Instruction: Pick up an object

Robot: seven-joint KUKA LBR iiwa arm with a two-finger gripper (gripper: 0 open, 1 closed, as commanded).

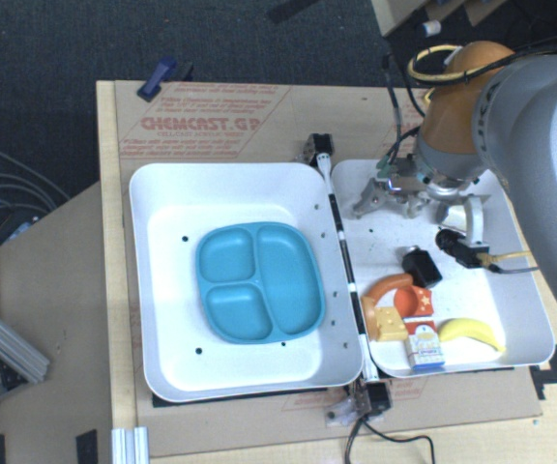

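Camera view looks down on the toy food [409, 309] bunched at the near end of the right bin [525, 341]: a yellow banana [470, 332], a red piece [416, 301] under an orange crescent [385, 286], a tan wedge [387, 323] and a small carton [426, 349] whose print is too small to read. A black object [421, 265] lies just beyond them. The banana's long axis runs roughly across the bin. All of this lies toward the camera from the end effector [395, 199], which hangs over the bin's far end, well apart from the pile; whether it is wide or narrow I cannot tell. Judging by that, the arm must travel nearward. The left bin [162, 201] holds a blue divided plate [258, 281]. Red lettering on the surface [114, 162] reads "CHEMCAST GP".
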